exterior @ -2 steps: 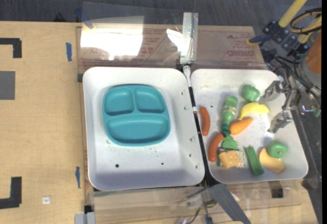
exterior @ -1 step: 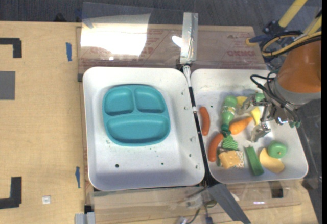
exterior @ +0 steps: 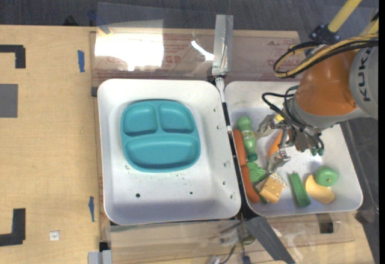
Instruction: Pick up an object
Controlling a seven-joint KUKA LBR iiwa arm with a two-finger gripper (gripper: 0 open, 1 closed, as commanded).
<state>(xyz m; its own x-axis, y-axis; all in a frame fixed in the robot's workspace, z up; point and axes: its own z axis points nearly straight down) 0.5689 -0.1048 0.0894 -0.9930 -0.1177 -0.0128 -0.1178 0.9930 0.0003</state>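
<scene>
A: What sits at nine o'clock on the worktop [exterior: 48, 136]?

B: The left bin [exterior: 120, 196], with a teal divided plate [exterior: 160, 136] inside.

A: And at three o'clock?

B: The right bin [exterior: 349, 190]. Along its left wall lies an orange carrot [exterior: 240, 150]; beside that, green pieces [exterior: 246, 136], a cracker-like square [exterior: 272, 188], a green stick [exterior: 298, 189], a yellow piece [exterior: 319, 192] and a green apple [exterior: 326, 177].

A: The jaws?

B: The jaws [exterior: 283, 147] hang over the bin's middle, near a small orange piece [exterior: 274, 144]. Probably nothing held, but I cannot tell.

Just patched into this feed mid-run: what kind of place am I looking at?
Probably a robot lab's pick-and-place bench: two shallow white bins, a teal divided plastic tray in the left one, toy plastic food in the right.
</scene>
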